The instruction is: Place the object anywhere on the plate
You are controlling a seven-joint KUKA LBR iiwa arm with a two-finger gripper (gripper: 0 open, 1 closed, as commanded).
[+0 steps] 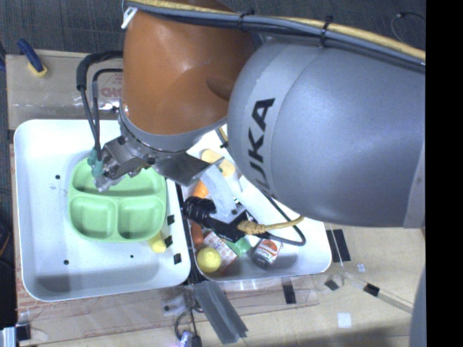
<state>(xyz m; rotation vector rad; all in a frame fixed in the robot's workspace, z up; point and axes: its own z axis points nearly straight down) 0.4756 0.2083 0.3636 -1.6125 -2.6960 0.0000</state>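
We count two white bins, one green plate (pixel 119 219) and one gripper (pixel 105 176).

Left bin (pixel 29 194): it holds the plate, which has three compartments, one long at the back and two side by side at the front. The gripper stands over the plate's back-left corner. We cannot tell how far it is open, nor whether it has hold of anything. One small teal piece (pixel 94 163) shows just beside the gripper at the plate's rim, and we cannot establish whether it is the object or is gripped. One small yellow piece (pixel 158 246) lies on the bin floor, off the plate, just beside its front-right corner.

Right bin (pixel 318 262): the arm (pixel 325 136) hides much of it. Visible are one round yellow fruit (pixel 208 260), one small can with a red label (pixel 266 252), one orange piece (pixel 200 191) and two pale yellow pieces (pixel 210 155), all crowded toward the wall shared with the left bin.
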